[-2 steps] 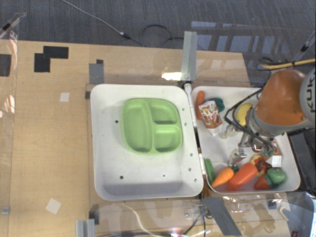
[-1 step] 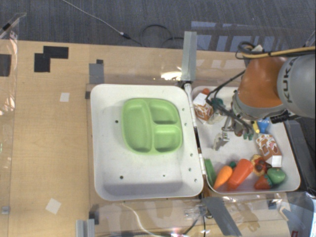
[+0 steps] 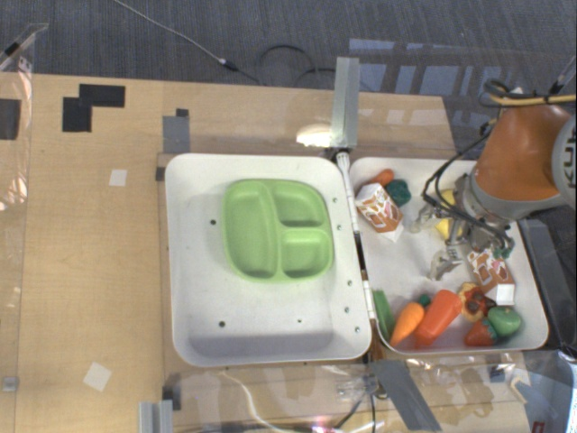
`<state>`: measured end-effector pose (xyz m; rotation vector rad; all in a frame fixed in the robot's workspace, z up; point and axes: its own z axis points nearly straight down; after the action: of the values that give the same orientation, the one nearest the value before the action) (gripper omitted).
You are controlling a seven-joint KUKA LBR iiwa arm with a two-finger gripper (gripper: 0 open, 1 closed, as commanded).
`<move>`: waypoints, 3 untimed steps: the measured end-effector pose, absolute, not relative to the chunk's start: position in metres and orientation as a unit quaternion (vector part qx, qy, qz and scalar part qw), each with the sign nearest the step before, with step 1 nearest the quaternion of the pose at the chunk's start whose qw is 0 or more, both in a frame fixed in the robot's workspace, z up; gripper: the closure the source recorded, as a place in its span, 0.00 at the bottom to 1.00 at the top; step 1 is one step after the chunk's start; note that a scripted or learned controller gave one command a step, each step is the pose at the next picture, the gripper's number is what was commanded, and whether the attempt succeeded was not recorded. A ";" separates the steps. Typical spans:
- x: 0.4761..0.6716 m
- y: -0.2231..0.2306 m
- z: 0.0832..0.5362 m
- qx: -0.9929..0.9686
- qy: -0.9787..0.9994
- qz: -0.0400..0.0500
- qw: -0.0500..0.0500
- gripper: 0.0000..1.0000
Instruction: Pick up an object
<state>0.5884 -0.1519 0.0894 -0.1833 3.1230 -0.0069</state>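
Observation:
The right bin (image 3: 406, 269) holds several toy foods. A white and orange carton (image 3: 379, 210) lies at its upper left beside a dark green piece (image 3: 398, 190). Along the front lie an orange carrot (image 3: 407, 321), a bigger red-orange vegetable (image 3: 439, 316), a red piece (image 3: 478, 334) and a green pepper (image 3: 506, 321). My gripper (image 3: 446, 262) hangs low over the bin's middle, just above the red-orange vegetable and left of a red and white packet (image 3: 491, 269). A yellow piece (image 3: 443, 227) peeks out from under the wrist.
The left bin (image 3: 198, 314) carries a green divided plate (image 3: 275, 230). A metal post (image 3: 345, 102) stands behind the seam between the bins. The arm's orange band (image 3: 518, 156) covers the right bin's upper right corner. Cables (image 3: 433, 188) loop beside the wrist.

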 end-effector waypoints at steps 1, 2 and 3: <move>0.659 -0.193 0.089 -0.076 0.997 -0.002 0.007 0.00; 0.641 -0.176 0.088 -0.087 0.996 -0.001 0.006 0.00; 0.645 -0.176 0.103 -0.087 0.996 -0.002 0.012 1.00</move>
<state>0.6449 -0.1757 0.1032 -0.2726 3.1064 -0.0057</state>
